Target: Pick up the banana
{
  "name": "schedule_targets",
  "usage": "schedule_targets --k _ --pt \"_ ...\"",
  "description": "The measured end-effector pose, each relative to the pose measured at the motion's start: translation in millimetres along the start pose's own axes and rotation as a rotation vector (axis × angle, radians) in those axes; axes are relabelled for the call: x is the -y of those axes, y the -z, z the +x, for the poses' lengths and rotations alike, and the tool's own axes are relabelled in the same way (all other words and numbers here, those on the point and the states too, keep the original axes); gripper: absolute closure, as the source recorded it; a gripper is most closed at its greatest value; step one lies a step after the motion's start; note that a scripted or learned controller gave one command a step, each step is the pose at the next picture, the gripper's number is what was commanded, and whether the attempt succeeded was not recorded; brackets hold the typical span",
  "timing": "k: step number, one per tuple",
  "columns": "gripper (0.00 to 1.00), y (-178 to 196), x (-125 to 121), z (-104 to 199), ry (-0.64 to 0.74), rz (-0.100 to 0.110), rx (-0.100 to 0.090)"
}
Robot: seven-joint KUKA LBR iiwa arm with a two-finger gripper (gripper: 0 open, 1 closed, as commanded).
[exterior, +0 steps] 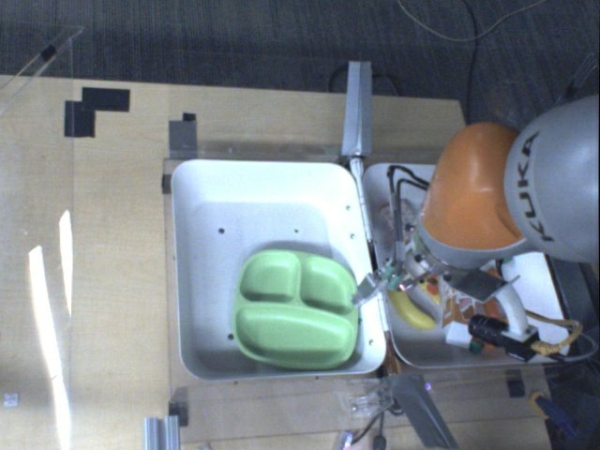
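Beside curved yellow banana [413, 311], metal tool [386, 277]

Grey arm [562, 186] reaches in from right; wrist pointing down.

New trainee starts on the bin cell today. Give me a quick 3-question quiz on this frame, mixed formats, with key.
1. True or false: the banana lies in the same bin as the green divided plate.
2. Multiple choice: where is the arm's hand? A) over the far left corner of the left bin B) low over the wall between the two bins, close to the banana C) outside both bins
3. Fill in: the band above the arm's wrist is ____.

Key: 1 false, the banana is in the right bin; 2 B; 3 orange.
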State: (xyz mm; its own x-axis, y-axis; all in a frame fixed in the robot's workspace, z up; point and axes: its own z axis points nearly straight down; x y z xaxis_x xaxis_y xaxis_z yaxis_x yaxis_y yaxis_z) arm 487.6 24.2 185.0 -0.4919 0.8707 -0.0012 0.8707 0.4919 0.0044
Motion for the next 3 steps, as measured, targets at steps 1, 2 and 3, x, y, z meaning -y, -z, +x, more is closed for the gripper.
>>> schedule_targets --k 1,2,3 --pt "0.00 0.1 16.8 -30.4 0.028 0.000 0.001" --pt "0.00 -33.2 -14.3 14.7 0.117 -0.001 0.017" --pt "0.00 0.8 16.1 -30.8 0.431 -0.003 0.003"
